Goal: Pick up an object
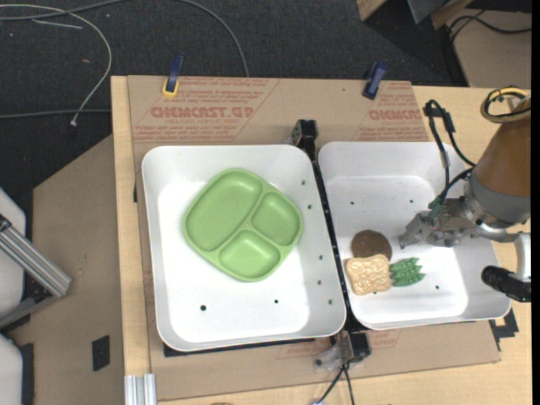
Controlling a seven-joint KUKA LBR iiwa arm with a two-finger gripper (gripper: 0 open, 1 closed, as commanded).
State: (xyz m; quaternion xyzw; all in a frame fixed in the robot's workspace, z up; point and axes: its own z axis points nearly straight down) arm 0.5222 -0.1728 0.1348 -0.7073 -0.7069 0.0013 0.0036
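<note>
Green and moulded in three compartments, a plate (243, 224) lies flat in the left bin (169, 310) on the table (253, 99), well apart from the arm. In the right bin (472, 310) three small things cluster near the dividing wall: a brown disc (370, 244), a tan cracker-like piece (368, 275) touching it, and a green sprig (407, 272) just beside. The claw (411, 234) hangs near the disc, pinching nothing; whether it is spread cannot be told. The bin wall crowds any approach.
</note>
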